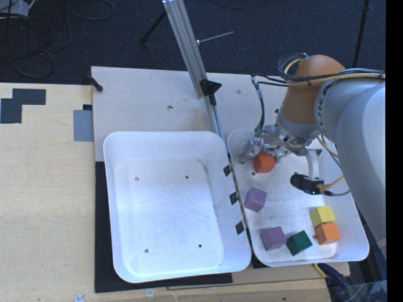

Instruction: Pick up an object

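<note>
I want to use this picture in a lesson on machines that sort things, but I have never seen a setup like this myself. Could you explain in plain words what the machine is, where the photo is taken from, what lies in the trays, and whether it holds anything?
The photo comes from one fixed camera above a bench, looking down at a slant. The big grey shape with the orange band is a robot arm reaching in from the right. At its end sits a gripper with two fingers.

Two shallow white trays lie side by side. The right bin holds six small blocks: an orange-red block right under the gripper, two purple blocks, a green block, a yellow block and an orange block. The left bin is beside it.

The gripper is right at the orange-red block, but I cannot tell from this angle whether it grips it.
</note>
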### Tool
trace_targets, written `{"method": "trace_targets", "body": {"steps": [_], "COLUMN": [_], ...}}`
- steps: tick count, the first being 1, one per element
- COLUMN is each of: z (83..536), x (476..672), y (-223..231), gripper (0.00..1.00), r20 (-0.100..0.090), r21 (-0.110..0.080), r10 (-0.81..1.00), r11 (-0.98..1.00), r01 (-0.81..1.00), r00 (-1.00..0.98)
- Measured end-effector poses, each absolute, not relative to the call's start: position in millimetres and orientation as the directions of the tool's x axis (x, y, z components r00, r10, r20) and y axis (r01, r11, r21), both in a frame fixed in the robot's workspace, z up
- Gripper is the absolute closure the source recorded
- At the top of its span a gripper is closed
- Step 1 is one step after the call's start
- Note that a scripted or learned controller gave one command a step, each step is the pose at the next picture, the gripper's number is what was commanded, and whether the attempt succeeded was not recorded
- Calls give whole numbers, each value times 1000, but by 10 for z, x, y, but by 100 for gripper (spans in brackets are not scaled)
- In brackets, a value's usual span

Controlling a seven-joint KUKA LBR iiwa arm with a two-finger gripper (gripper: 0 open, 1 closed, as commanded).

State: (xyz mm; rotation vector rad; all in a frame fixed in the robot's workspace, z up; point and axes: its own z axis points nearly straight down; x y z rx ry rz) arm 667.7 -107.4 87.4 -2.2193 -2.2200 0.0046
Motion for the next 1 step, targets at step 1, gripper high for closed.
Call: {"method": "trace_targets", "body": {"steps": [1], "z": [1005], "x": [6681], "y": [-1078], "gripper": [100], "r20": [0], "r21": [-2], "r10": [1000], "r11": [-1], "r01": [1000], "r00": [1]}}
